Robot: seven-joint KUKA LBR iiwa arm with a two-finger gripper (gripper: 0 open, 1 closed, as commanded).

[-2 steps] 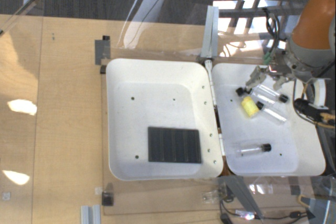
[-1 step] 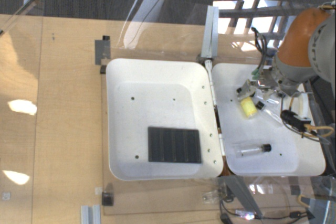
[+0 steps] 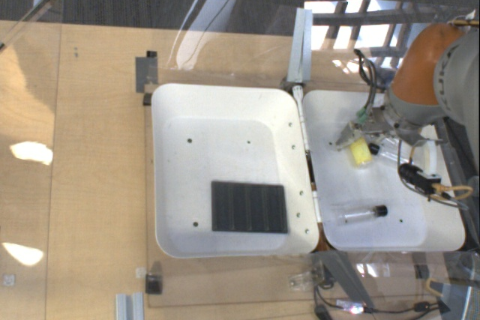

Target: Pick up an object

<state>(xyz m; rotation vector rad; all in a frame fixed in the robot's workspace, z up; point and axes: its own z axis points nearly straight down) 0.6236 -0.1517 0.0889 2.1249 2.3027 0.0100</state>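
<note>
Wooden bench (image 3: 82, 183), two white bins (image 3: 172, 116), metal post (image 3: 300, 41)
</note>
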